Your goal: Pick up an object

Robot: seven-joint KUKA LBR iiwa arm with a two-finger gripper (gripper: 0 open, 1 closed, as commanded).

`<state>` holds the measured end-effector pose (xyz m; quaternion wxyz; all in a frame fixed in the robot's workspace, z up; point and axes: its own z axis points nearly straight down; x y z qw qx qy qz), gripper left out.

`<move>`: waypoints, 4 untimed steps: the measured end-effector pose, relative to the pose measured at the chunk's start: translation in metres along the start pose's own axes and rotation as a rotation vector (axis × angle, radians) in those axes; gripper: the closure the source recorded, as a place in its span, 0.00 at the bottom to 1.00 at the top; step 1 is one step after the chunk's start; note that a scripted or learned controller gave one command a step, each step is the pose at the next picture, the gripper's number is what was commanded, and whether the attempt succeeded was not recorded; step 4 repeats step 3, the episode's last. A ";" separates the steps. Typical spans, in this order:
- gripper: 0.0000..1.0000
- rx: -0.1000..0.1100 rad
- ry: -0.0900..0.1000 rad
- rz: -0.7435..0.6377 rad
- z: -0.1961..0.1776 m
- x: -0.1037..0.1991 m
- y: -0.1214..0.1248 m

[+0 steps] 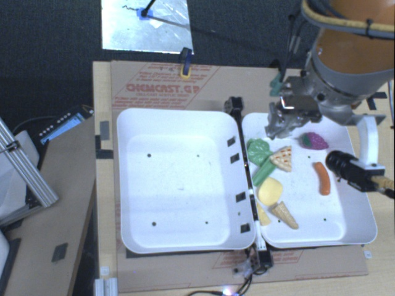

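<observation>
The gripper point(279, 130) is positioned at the 12 o'clock edge of the right bin point(355, 230); its opening cannot be determined. A pizza slice point(282, 158) lies just below at 6 o'clock, grapes point(315, 141) at 3 o'clock, a sausage point(323, 177) at 4 o'clock

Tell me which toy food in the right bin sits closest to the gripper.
The pizza slice. It lies just below the gripper, nearer than the green leaf to its left, the purple grapes or the orange sausage.
</observation>
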<state>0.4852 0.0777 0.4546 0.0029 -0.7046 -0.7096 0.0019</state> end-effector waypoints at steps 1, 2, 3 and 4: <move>1.00 -0.011 -0.002 0.006 -0.005 0.005 0.051; 1.00 0.004 -0.002 -0.004 0.110 0.082 0.035; 1.00 0.003 -0.003 -0.001 0.194 0.115 0.001; 1.00 0.003 -0.003 -0.001 0.194 0.115 0.001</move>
